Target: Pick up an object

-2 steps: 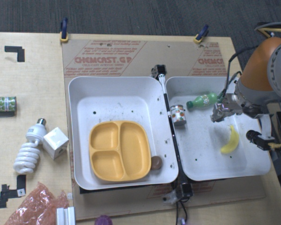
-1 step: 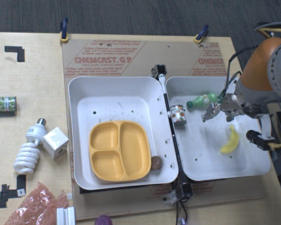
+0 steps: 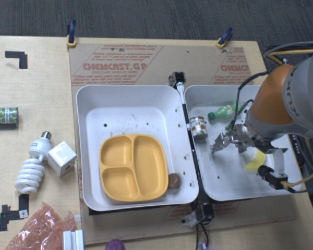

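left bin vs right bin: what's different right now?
The left bin holds a yellow divided plate with a small brown round thing beside it; the right bin holds a small can, a green bottle and a yellow object. The gripper is over the right bin, not the left bin. Both are shallow, white, and sit side by side.

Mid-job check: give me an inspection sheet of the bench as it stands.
Surface: two shallow white bins side by side on brown board.
Job's things: right bin, green plastic bottle, small labelled can, yellow object; left bin, yellow divided tray, brown round piece.
Clutter: spiral light bulb, white cube, green can.
Grippers: claw over right bin.
Cables: black, at arm.
Surroundings: dark carpet.
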Tool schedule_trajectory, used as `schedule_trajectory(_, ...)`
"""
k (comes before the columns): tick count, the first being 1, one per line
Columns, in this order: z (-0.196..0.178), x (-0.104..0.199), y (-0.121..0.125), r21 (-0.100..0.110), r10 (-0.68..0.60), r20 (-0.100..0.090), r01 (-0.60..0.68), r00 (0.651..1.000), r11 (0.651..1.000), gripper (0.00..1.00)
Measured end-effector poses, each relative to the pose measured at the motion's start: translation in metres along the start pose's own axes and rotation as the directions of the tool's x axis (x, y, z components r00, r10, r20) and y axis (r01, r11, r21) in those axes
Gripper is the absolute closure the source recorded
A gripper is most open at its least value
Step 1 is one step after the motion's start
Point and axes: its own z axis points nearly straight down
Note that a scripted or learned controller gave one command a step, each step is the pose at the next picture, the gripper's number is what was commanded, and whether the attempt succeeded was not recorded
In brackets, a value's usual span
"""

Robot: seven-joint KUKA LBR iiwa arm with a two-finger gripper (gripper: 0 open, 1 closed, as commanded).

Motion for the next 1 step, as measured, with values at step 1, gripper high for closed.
schedule_trajectory(1,-0.0099,-0.0005,0.0008,-0.002,-0.001,0.001,0.001,1.000,1.000,1.00)
